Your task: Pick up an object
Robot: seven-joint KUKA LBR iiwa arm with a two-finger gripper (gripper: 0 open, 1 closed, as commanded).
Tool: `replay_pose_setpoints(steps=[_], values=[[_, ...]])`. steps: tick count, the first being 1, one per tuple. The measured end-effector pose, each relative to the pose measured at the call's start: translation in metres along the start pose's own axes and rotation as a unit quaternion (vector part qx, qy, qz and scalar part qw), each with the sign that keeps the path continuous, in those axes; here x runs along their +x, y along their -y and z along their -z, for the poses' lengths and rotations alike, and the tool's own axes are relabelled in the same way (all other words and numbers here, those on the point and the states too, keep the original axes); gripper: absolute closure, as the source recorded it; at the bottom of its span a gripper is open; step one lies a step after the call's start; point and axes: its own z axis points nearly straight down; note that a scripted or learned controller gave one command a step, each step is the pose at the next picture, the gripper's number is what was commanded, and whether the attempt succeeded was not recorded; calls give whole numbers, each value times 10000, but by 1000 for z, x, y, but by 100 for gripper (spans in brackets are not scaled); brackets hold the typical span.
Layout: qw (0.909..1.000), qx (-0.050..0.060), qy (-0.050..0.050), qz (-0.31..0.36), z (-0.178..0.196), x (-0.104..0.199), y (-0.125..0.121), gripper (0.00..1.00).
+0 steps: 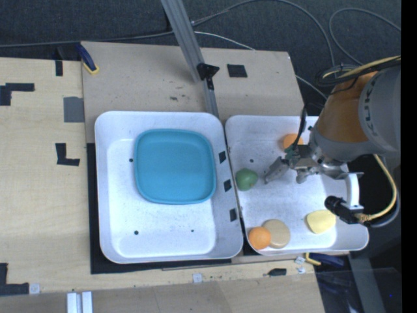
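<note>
No grasp yet. Pincer (272,173) sits low in the right bin (260,130), nothing visible between its fingers; can't tell how wide they are. Nearest candidate is the green ball (246,179), just to its left, resting on the bin floor. Orange ball (259,238), beige disc (277,233) and yellow piece (320,222) lie untouched near the front rim. Close and lift remain.

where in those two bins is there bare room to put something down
Left bin: a bare strip along the near edge, below the blue plate. Right bin: open floor in the middle, between the green ball and the yellow piece. It is crowded at the near edge by the orange ball and tan disc, and under the gripper.
</note>
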Motion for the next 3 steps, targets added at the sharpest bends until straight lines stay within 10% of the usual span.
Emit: replay_pose_setpoints(steps=[1, 3], values=[[10000, -18, 1, 4, 12, 0, -1, 100], [10000, -40, 5, 0, 124, 5, 2, 100]])
